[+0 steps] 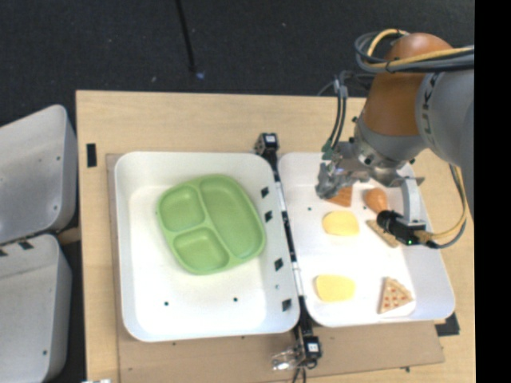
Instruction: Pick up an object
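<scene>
My gripper (pixel 332 183) reaches down into the back left part of the right bin (pixel 431 290). Its tips stand right at a small orange wedge (pixel 343 197), touching or just above it. An orange rounded piece (pixel 376 199) lies just to the right of that. A yellow piece (pixel 341 224) lies in front of the gripper, and another yellow piece (pixel 334 287) rests near the bin's front. A pizza slice toy (pixel 394 295) sits at the front right. A brown stick-like item (pixel 385 230) lies beside the arm's cable.
The left bin (pixel 136 294) holds a green divided plate (pixel 211 223). A black-clipped divider (pixel 281 222) runs between the two bins. The arm's grey and orange body (pixel 399 94) hangs over the right bin's back edge.
</scene>
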Motion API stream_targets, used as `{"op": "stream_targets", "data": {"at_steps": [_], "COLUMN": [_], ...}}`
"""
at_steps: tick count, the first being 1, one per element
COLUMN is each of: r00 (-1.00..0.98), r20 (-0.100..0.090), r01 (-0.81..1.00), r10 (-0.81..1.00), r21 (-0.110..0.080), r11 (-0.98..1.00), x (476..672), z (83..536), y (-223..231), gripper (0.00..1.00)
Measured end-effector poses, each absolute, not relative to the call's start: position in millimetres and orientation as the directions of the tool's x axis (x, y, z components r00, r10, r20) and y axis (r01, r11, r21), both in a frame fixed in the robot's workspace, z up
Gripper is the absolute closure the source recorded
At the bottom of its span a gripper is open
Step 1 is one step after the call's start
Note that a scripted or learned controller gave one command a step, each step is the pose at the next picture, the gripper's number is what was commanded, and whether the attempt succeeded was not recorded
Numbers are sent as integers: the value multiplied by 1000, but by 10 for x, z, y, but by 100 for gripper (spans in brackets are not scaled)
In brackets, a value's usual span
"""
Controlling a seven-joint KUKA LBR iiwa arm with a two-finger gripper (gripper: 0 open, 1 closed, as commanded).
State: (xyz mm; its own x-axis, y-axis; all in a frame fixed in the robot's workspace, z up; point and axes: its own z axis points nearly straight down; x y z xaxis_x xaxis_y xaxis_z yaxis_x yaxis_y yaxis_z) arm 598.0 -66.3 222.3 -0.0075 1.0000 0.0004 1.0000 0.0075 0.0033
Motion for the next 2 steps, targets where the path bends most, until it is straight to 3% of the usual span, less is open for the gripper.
{"op": "stream_targets", "data": {"at_steps": [2], "r00": [-7], "r20": [1], "r01": [1000], "r10": [1000], "r21": [2], "r11": [7], "x": [6224], "z": [2446], "y": [380], "gripper": [100]}}
